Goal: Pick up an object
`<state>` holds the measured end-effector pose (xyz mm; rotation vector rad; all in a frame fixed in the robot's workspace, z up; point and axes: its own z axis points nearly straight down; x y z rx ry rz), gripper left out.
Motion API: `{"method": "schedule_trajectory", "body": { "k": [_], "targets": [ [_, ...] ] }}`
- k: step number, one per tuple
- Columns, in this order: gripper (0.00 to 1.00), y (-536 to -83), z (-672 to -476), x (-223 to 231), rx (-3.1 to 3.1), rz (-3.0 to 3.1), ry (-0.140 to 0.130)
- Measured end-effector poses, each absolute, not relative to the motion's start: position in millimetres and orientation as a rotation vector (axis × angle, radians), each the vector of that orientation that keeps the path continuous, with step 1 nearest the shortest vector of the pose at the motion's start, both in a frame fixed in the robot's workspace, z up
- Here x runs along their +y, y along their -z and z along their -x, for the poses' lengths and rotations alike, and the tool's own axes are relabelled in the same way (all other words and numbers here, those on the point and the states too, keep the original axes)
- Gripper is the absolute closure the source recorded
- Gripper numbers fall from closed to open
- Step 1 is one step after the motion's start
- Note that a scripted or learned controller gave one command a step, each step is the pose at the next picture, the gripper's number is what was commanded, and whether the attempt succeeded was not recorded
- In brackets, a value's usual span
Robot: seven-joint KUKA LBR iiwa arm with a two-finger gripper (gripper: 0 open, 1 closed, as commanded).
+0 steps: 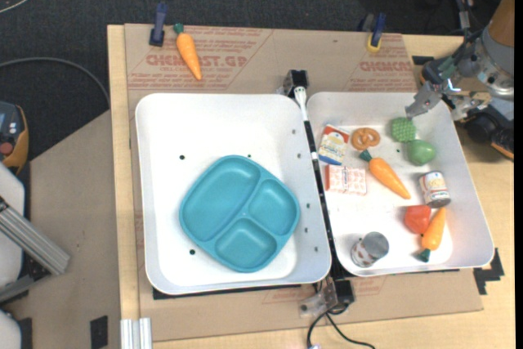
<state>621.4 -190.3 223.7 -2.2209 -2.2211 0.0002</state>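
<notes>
At the right edge of the frame, upper half, the arm (500, 61) shows as a rounded grey metal wrist section with a tan-orange patch above it near the top right corner. Dark cables run along its upper side. From the wrist a cluster of grey and black fittings leads left to the gripper (418, 106), a slim pale grey piece.
</notes>
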Motion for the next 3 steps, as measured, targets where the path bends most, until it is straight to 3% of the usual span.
{"method": "schedule_trajectory", "body": {
  "k": [1,2,3],
  "targets": [
    [0.00,-78,-667.5,-192,-2.224,2.219,0.001],
    [1.00,-97,-668.3,-193,-2.230,2.224,0.003],
    [1.00,-87,-667.7,-120,-2.228,2.216,0.000]
  ]
}}
